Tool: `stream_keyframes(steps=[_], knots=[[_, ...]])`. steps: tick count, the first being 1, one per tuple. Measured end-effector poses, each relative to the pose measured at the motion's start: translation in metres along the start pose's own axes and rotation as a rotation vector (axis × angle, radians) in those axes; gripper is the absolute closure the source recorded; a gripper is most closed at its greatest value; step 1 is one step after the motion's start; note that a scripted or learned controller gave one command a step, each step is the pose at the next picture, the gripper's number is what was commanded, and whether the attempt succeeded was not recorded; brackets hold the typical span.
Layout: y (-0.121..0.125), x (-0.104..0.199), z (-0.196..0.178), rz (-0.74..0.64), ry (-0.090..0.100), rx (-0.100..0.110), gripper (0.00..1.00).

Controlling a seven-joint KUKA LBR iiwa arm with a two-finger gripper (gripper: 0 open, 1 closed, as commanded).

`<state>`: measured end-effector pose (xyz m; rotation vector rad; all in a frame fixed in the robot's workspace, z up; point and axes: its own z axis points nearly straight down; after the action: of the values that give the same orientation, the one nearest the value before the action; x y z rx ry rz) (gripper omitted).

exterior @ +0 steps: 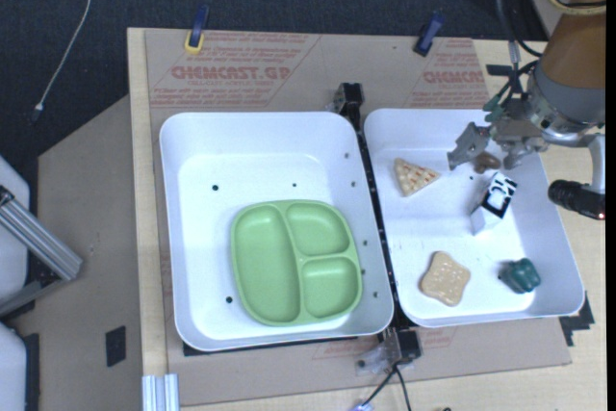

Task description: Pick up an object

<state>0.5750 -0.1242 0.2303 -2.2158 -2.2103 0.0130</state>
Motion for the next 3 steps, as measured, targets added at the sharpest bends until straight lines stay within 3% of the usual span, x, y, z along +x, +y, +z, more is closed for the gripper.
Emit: stream_keyframes(steps=[1,3], knots=[[0.002,0.0,-0.007,-0.003,-0.002,-0.013,0.0],[0.005,0.004,0.102,-0.002,-0.002,-0.01,0.0]])
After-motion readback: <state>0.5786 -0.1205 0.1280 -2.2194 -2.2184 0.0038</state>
